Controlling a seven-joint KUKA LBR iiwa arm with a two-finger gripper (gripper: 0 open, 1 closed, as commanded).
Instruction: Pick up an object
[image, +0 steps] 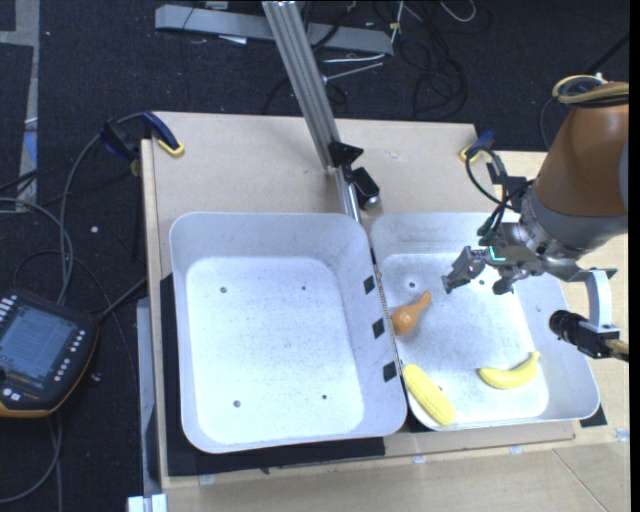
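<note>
Landmark: right bin (570, 395), the white tray next to the left bin (190, 330) on the wooden bench (250, 165).
Corn cob (430, 395): yellow, flat on the floor at the near-left corner of the right bin, close beside the wall shared with the left bin.
Banana (510, 372): yellow, curved, flat on the floor near the front wall of the right bin, to the right of the corn cob and apart from it.
Orange toy (409, 315): rounded body with a thin neck pointing up and right, on the left side of the right bin floor, farther back than the corn cob, just beside the shared wall.
Gripper (478, 274): above the back half of the right bin, right of the orange toy and apart from it; two dark fingers (458, 276) spread with a gap between them, nothing seen in that gap.
Arm (585, 170): grey and orange, over the back-right corner of the right bin, reaching in from the right.
Clamps (478, 150): blue and yellow, at the bench corners behind the right bin.
Metal pole (310, 85): slanted, rising from behind the seam at the right bin's back-left corner.
</note>
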